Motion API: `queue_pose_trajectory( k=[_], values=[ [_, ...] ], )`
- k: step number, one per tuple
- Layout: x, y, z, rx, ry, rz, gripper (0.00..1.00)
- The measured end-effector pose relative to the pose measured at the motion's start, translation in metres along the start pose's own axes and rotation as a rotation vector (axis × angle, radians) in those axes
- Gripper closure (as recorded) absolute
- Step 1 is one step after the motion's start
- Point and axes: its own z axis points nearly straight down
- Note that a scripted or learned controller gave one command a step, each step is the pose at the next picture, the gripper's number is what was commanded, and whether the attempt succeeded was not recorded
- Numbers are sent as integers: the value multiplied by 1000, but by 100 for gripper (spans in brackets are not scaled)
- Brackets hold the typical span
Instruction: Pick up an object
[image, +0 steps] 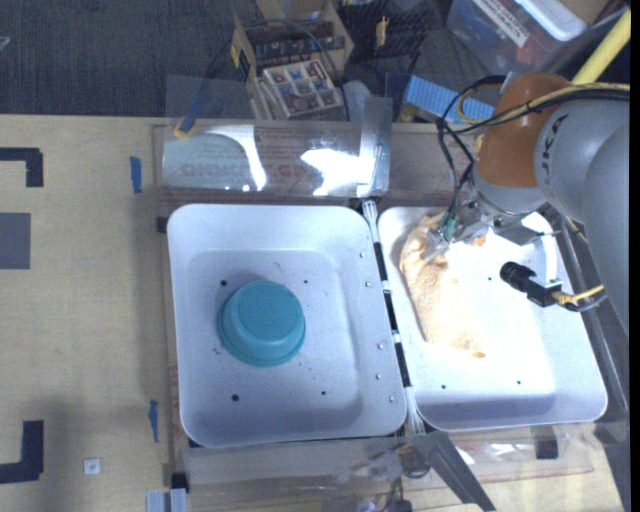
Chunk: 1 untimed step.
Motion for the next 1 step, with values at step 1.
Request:
queue_pose_trajectory(
  k=[1],
  values=[
    [49, 24, -139, -3, 4, -160, 100]
  ],
)
